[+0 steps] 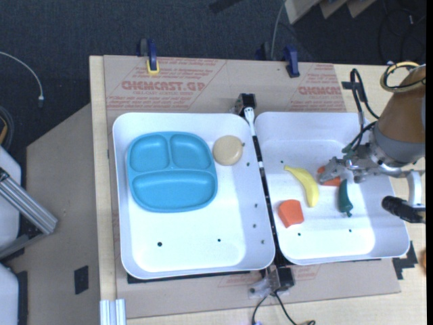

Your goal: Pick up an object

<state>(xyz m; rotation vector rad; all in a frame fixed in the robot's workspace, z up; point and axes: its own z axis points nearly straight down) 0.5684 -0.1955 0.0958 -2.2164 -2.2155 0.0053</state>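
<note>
Camera view puts the pincer (333,171) low in the right bin (325,249); whether it is spread or pinching, I cannot tell. A banana (304,184) lies just left of it, an orange block (291,212) below-left, a green object (345,198) just below. Best to centre squarely over one piece before closing.

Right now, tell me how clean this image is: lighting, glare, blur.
Camera view: even overhead light, with soft shadows beside the banana and orange block; the white bins are bright, nearly washed out; the gripper is blurred and hard to read; the blue plate is sharp.
</note>
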